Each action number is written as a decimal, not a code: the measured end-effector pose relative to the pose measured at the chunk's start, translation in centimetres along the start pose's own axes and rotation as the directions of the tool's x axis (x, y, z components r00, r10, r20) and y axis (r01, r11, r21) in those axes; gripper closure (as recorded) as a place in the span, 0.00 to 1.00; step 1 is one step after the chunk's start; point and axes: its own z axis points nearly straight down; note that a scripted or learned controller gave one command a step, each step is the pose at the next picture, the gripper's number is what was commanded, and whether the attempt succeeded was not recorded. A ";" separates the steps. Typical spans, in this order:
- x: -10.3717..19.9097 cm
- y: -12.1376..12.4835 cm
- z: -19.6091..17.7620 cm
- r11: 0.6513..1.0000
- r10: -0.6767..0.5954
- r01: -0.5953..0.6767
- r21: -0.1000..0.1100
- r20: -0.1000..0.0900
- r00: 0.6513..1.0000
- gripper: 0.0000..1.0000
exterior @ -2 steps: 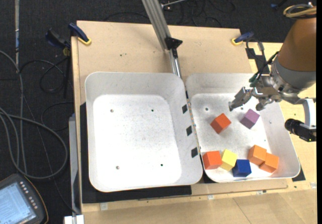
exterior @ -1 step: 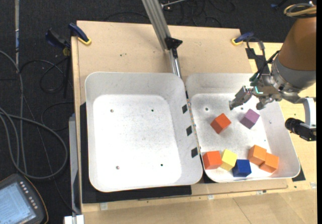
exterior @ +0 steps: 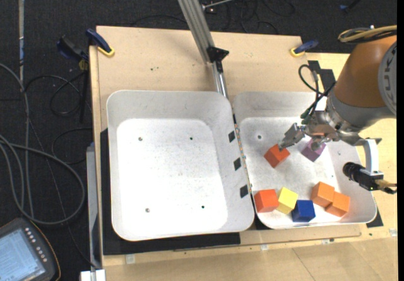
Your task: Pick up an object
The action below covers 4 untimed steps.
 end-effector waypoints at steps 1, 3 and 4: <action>-0.5 -0.4 4.5 1.000 0.001 -0.001 -0.002 -0.001 1.000 0.00; -0.4 -0.3 6.6 1.000 -0.001 0.001 -0.008 -0.001 1.000 1.00; -0.6 -0.1 0.2 1.000 -0.004 0.004 -0.013 0.002 1.000 1.00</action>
